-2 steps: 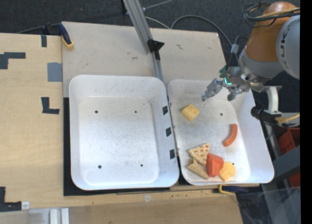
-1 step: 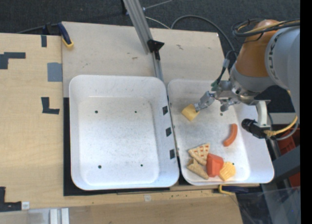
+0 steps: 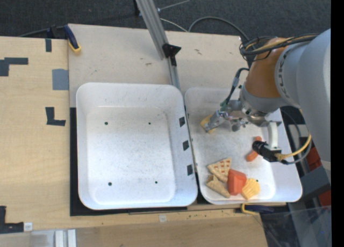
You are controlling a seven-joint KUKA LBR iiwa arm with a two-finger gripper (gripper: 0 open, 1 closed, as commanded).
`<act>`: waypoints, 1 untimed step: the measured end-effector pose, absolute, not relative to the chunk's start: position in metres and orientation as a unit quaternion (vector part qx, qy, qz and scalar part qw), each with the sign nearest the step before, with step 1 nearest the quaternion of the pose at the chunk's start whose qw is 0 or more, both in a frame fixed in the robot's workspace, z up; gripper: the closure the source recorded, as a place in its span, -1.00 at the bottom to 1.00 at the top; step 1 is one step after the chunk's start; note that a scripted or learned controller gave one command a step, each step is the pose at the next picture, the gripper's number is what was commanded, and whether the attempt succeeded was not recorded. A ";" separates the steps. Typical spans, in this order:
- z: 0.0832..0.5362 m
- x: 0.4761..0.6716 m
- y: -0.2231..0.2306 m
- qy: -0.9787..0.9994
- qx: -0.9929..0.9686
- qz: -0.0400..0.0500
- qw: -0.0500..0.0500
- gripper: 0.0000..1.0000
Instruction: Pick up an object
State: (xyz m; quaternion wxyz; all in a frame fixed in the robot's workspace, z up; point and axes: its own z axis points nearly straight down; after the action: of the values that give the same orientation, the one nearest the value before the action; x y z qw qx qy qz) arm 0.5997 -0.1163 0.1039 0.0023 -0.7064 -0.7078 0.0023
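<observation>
1. The hand [image 3: 217, 121] hangs over the upper part of the right bin [image 3: 200, 102]; whether its fingers stand apart or together cannot be told; a small yellowish object [image 3: 207, 124] shows at the hand's left tip, and whether it is clamped or merely touched cannot be told.
2. The other objects lie in the lower part of the right bin, well apart from the hand: a tan waffle-patterned piece [image 3: 220, 167]; a second tan piece [image 3: 217, 187] just below it; a red-orange block [image 3: 236, 182] touching both; a yellow ridged piece [image 3: 250, 189] touching the block's right side.
3. A small orange piece [image 3: 251, 156] lies near the right wall of that bin, beside a black fitting with a cable [image 3: 267, 151].
4. The arm [image 3: 290, 74], grey with an orange band [image 3: 262, 77], reaches in from the right and covers part of the right bin's upper right corner.
5. The left bin [image 3: 86, 133] sits just beside the right bin, the rims touching along the middle.
6. A slanted metal rail [image 3: 152, 17] runs from the top edge down to the gap between the bins.
7. The table [image 3: 32, 128] carries grey and dark tape marks [image 3: 60, 79] at the left; a blue and yellow clamp [image 3: 71, 39] sits near its upper left.
8. No legible writing or label can be made out.
</observation>
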 end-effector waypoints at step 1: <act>0.088 0.599 -0.116 -0.708 -0.707 0.002 0.001 -1.00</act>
State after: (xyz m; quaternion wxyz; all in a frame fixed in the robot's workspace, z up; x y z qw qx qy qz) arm 0.5992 -0.1160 0.0877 0.0006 -0.7066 -0.7076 0.0015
